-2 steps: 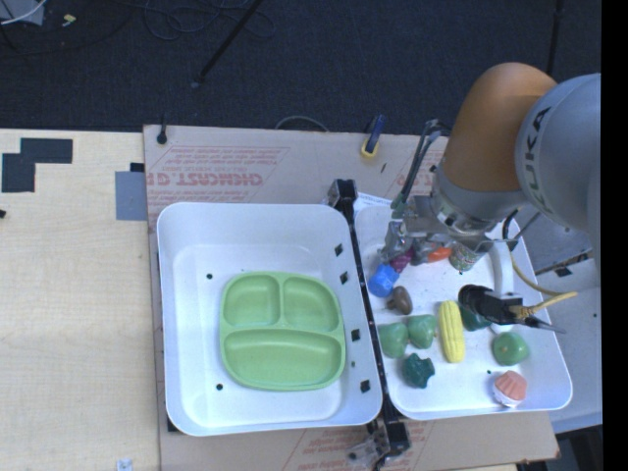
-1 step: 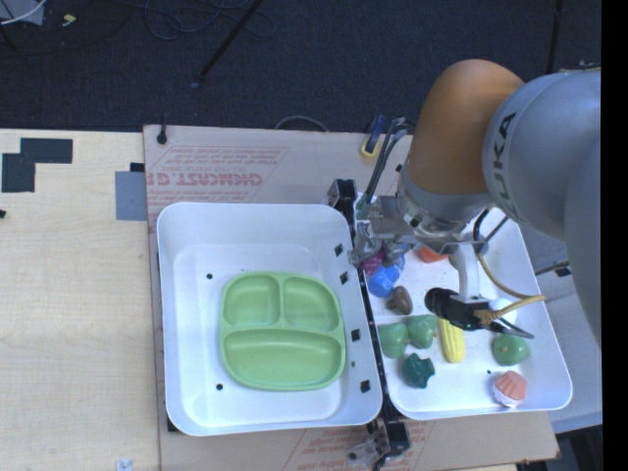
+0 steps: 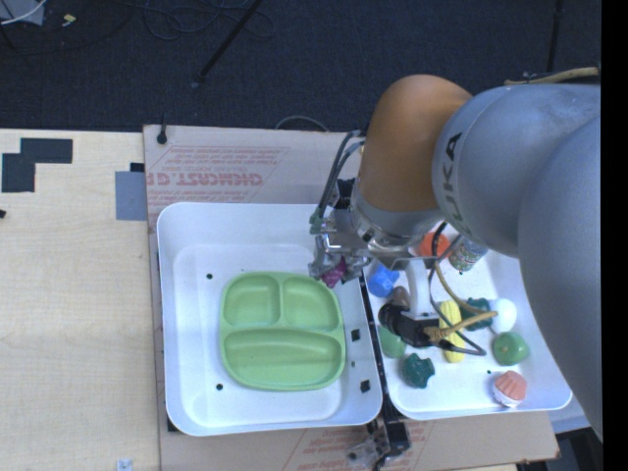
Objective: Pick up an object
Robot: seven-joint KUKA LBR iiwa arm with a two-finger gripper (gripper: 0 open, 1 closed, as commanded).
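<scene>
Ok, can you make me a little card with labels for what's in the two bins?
left bin: one green plate with three sections
right bin: blue piece, yellow piece, green ball, teal piece, pink-and-white piece
tool: over the left bin's right edge, by the plate's far corner
near tool: small purple thing; held or not, cannot tell

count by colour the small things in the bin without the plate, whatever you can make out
green: 3 (green ball, dark green lump, green piece by the divider)
blue: 1 (blue thing)
yellow: 1 (yellow thing)
white: 1 (white ball)
pink: 1 (pink shell)
orange: 1 (orange thing, partly under the arm)
total: 8
</scene>
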